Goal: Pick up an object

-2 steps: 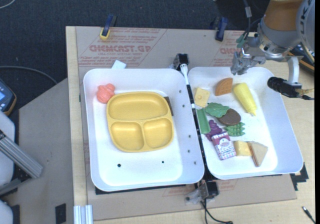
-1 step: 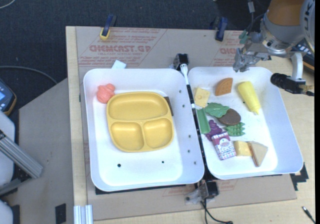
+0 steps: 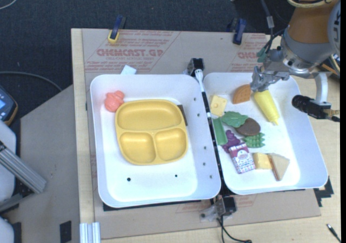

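My gripper (image 3: 263, 82) hangs over the far part of the right bin (image 3: 308, 144), at the upper end of a yellow corn-like piece (image 3: 268, 105) and just right of an orange-brown toy food piece (image 3: 243, 94). Whether it touches the yellow piece is unclear. The same bin also holds a cheese wedge (image 3: 218, 105), a green leaf (image 3: 233, 119), a brown patty (image 3: 249, 127), purple grapes (image 3: 231, 139), a red carton (image 3: 243, 159) and a bread wedge (image 3: 280, 165).
The left bin (image 3: 108, 182) holds a yellow divided plate (image 3: 151, 131) and a pink toy (image 3: 114, 100) at its far left corner. A black part (image 3: 311, 106) sticks in over the right bin's right edge. Clamps (image 3: 114, 30) hold the board at the back.
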Available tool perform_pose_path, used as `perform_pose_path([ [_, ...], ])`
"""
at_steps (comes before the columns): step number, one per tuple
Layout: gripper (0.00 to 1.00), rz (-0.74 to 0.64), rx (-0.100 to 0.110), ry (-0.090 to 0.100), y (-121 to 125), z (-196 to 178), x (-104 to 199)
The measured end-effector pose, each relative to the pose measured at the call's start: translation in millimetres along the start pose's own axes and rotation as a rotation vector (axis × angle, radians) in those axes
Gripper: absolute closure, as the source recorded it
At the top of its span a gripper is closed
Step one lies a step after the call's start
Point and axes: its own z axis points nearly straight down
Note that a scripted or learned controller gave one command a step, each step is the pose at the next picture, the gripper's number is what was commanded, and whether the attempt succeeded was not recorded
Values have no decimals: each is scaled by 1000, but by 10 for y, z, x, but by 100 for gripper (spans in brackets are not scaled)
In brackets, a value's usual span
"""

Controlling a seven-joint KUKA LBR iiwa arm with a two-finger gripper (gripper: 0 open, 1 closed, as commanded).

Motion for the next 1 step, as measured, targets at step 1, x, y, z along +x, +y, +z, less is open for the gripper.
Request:
perform_pose_path([
  [1,100,1,3,1,-607,80,105],
])
